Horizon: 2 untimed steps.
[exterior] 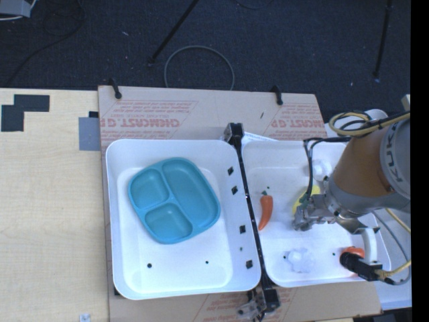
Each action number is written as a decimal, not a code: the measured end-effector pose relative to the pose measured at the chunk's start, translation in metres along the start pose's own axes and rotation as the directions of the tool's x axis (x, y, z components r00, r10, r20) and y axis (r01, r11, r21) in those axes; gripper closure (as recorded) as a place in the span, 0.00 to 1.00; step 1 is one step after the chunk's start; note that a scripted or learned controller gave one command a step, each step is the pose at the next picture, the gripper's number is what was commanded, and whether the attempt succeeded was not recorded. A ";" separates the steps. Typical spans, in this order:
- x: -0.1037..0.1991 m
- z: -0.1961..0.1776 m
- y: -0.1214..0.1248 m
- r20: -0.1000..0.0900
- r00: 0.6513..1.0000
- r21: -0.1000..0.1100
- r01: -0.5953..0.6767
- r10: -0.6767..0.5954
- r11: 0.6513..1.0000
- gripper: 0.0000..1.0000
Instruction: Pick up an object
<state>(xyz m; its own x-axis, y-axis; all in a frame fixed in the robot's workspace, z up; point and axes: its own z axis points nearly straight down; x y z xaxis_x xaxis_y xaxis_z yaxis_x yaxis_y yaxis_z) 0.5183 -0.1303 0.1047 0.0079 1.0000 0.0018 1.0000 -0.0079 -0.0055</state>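
Now | fingers low in the right bin, spread cannot be told | orange chili pepper just left of fingers, apart | clear crumpled wrapper below | blue divided plate far left in the left bin

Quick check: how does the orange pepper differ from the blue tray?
The orange pepper is small and slender, in the right bin; the blue tray is broad, flat and three-compartmented, in the left bin. The pepper lies near the gripper; the tray sits far from it. Both rest loose on white bin floors.
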 end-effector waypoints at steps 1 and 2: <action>-0.012 -0.053 0.001 0.002 1.000 -0.007 0.000 0.000 1.000 1.00; -0.006 -0.114 0.001 0.002 1.000 -0.009 0.009 -0.009 1.000 1.00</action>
<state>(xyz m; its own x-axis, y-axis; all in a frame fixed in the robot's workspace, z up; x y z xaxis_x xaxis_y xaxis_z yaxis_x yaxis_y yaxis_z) 0.5198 -0.1368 0.2185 -0.0009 1.0000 -0.0004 1.0000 0.0009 0.0034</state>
